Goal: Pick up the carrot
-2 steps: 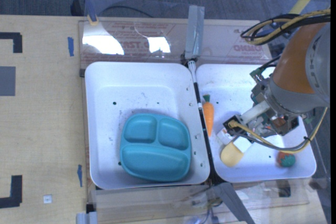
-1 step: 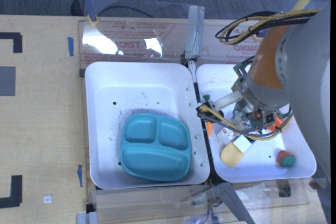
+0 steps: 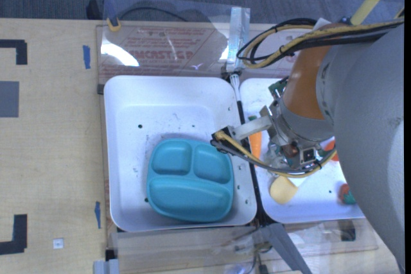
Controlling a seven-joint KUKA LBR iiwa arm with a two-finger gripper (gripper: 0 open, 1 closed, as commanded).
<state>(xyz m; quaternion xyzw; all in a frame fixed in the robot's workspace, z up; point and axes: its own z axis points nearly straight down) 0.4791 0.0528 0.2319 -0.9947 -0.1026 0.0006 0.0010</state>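
a teal divided tray [image 3: 191,188] lies in the left white bin [image 3: 122,138]; a pale yellow piece [image 3: 282,189], perhaps toy food, lies in the right bin [image 3: 308,212].

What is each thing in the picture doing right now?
Blue plate: upside down, lying in the left bin.
Carrot: lying in the right bin, mostly hidden under the arm.
Yellow piece: lying loose in the right bin.
Gripper: low over the right bin, by the carrot.
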